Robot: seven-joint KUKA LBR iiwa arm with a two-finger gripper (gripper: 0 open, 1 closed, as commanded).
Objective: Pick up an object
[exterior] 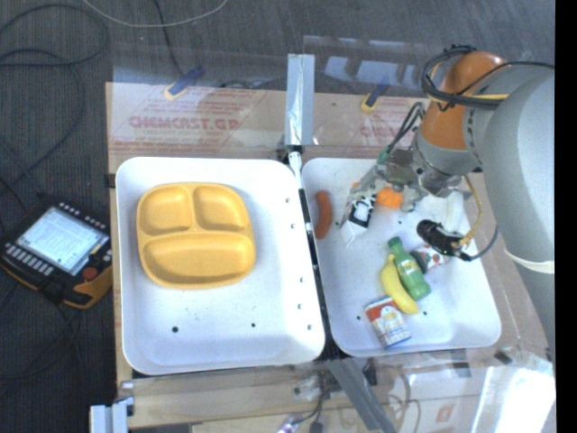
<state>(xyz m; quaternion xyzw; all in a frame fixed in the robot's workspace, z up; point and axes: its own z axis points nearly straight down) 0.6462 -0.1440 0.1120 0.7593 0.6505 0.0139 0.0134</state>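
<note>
My gripper hangs low over the back of the right bin, reaching in from the right under the orange-banded wrist. A small orange object lies right beside it; whether they touch is unclear. A reddish-brown sausage lies by the bin's left wall. Toward the front, a green bottle leans against a yellow banana. A short can with a red and white label lies near the front edge. A small red and white item sits to the right of the bottle.
The left bin holds a yellow divided plate. A metal divider post stands behind the seam between the bins. A handheld pendant lies off the bench at the left.
</note>
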